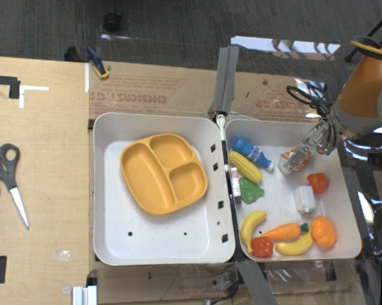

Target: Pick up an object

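the left bin (105, 240) holds a yellow divided plate (163, 173). the right bin (346, 206) holds toy food: corn (245, 166), a blue bottle (251, 151), bananas (251, 226), a carrot (281, 231). at its far right the gripper (296, 159) hangs low; whether it is spread or pinching, i cannot tell.

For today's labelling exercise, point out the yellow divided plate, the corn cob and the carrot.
yellow divided plate (149, 172): camera view, on the ridge beside its large compartment.
corn cob (245, 166): camera view, on the middle of the cob.
carrot (281, 231): camera view, on the orange body.
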